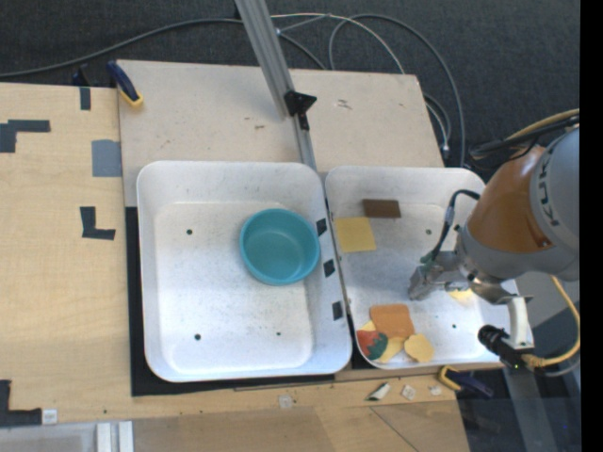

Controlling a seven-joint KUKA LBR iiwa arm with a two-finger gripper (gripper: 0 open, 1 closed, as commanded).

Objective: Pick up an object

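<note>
Whether the jaws are parted or closed cannot be made out: the grey arm's two-finger gripper (423, 282) is a small dark shape low over the floor of the right-hand shallow white bin (452, 347), with nothing visibly between its tips.

Just below it lies the nearest candidate, a flat orange tile-like piece (392, 320), beside a small multicoloured rounded object (376, 346) and a pale yellow rounded chip (418, 348). Farther up the same bin sit a thin yellow square (356, 234) and a dark brown rectangular block (381, 208). A teal round bowl (279, 245) stands alone in the left-hand bin (170, 281).

The orange piece looks light and stiff, but lying flat it offers little edge; a pinch across its opposite sides seems the likeliest hold, and it may slide on the smooth floor.

A small yellowish item (461, 296) by the wrist is partly covered by the arm, and its shape is unclear.
</note>
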